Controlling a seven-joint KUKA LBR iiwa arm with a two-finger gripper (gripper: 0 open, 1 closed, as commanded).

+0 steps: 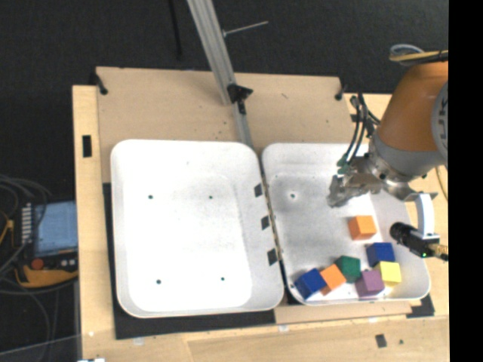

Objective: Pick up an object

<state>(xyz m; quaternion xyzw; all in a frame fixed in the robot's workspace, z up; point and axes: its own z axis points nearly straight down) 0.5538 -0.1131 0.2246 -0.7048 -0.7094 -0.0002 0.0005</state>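
My gripper (341, 192) hangs over the upper middle of the right bin (302, 210), pointing down and to the left. Nothing shows between its fingers. Several small blocks lie in that bin's lower right part. An orange block (363, 227) sits alone just below and right of the gripper. Along the bin's front edge lie a blue block (309, 282), a second orange block (332, 277), a green block (349, 266), a purple block (370, 282), a yellow block (390, 272) and a dark blue block (380, 253).
The left bin (189, 225) sits beside the right one, with small clips along the shared edge. A slanted metal rail (215, 44) rises from the back of the bench. A black fixture (413, 240) sticks in at the right bin's right side.
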